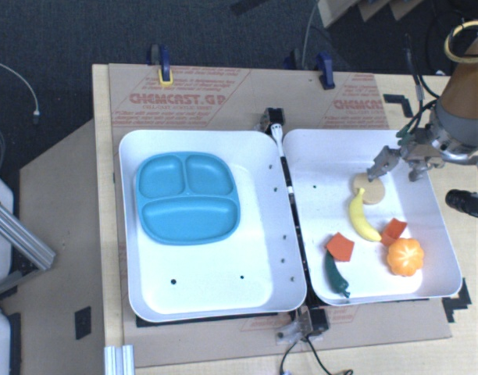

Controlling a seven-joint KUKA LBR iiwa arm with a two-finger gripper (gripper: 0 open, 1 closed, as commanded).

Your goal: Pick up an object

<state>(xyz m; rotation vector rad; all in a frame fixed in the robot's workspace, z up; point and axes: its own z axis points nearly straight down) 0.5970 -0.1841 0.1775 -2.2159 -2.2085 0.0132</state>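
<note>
light: bright, even, from overhead | glare: white bins nearly blown out, little surface detail | shadows: soft, short, under bin rims | surroundings: dark carpet dim | focus: slightly soft overall, mild compression noise

I see a sky-blue divided plate in the white left bin; the white right bin holds a yellow banana, two orange-red blocks, an orange fruit and a dark green pepper (desk: tan board, red lettering).
</note>
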